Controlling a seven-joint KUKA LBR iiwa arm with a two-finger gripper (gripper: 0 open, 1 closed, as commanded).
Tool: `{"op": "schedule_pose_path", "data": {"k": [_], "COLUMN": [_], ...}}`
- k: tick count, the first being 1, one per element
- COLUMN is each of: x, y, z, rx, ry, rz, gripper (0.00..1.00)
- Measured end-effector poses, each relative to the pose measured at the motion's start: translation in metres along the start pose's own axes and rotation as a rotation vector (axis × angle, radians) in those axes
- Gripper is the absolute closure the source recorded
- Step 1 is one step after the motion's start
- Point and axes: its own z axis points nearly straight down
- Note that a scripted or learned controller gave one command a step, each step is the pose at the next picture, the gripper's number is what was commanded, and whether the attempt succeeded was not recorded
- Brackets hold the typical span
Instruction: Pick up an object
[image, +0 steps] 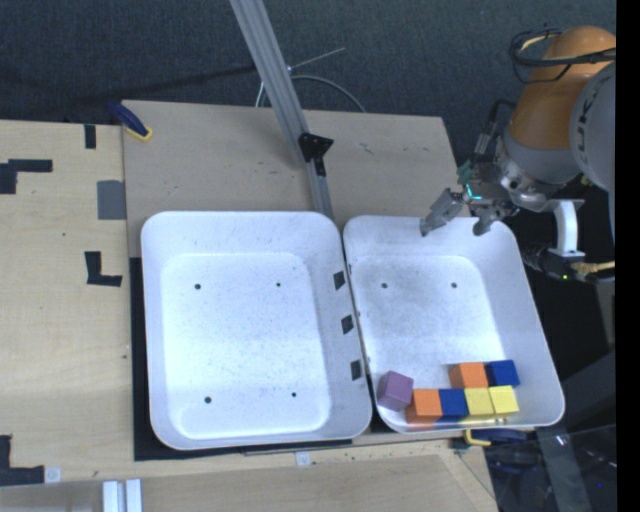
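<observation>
A: Where's the gripper?

B: Over the right bin's far rim, fingers spread, holding nothing. The blocks sit well apart from it, packed against the near wall.

A: Risk?

B: They're touching each other. Fingers may land on a neighbour, or jam against the wall, and close on nothing.

A: The purple one?

B: Loosest. Safest try, I'd say.

The grey arm with its orange band is cut off by the right edge, so only its wrist end shows. The pale wooden bench runs out past the left and bottom edges. A slanted grey metal pole leaves at the top. In the right white bin, the cluster of small coloured blocks sits packed (orange, blue, yellow, purple), their touching faces hidden from view.
</observation>
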Motion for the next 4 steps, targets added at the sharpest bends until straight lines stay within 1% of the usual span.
{"op": "schedule_pose_path", "data": {"k": [1, 2, 3, 4], "x": [0.017, 0.047, 0.08, 0.092], "y": [0.028, 0.04, 0.002, -0.011], "z": [0.052, 0.103, 0.029, 0.034], "rx": [0.004, 0.005, -0.005, 0.002], "ry": [0.0, 0.0, 0.002, 0.0], "rz": [-0.001, -0.001, -0.002, 0.0], "gripper": [0.0, 0.0, 0.0, 0.0]}}
